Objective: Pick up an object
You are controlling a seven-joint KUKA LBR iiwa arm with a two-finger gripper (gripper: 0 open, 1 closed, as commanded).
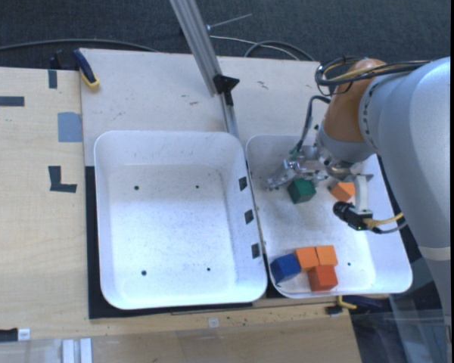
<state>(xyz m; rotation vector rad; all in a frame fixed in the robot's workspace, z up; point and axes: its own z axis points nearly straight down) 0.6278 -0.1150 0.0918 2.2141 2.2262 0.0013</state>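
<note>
In the right bin [386,278], my gripper [290,177] hangs low over the upper part of the floor, reaching in from the right. A green block [302,191] sits directly below and against the gripper's tip; whether it is gripped is hidden. An orange block [342,190] lies just right of it, partly under the wrist. Near the bin's front wall rest a blue block [285,266], two orange blocks [306,257] [327,254] and a red-orange block [322,278], packed close together.
The left bin [106,203] stands beside the right one, their walls touching. A slanted metal pole [200,44] crosses the bench behind the bins. Cables [367,221] loop off the wrist over the right bin.
</note>
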